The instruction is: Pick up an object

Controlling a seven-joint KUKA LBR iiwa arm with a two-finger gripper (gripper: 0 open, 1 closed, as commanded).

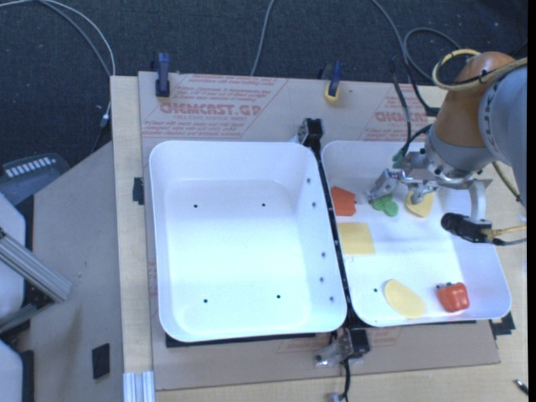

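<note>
I see the arm point(481, 99) reaching in from the right, wrist bent down over the right bin point(481, 262) — its gripper point(400, 181) low beside a green object point(385, 205); whether it's gripping I cannot tell.

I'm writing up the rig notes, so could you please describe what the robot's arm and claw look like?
The rounded grey arm carries a broad orange band above the wrist. Below it sits a metallic silver claw of thin, angular linkages. Dark cables run alongside, and a yellow cable loops over the orange band.
</note>
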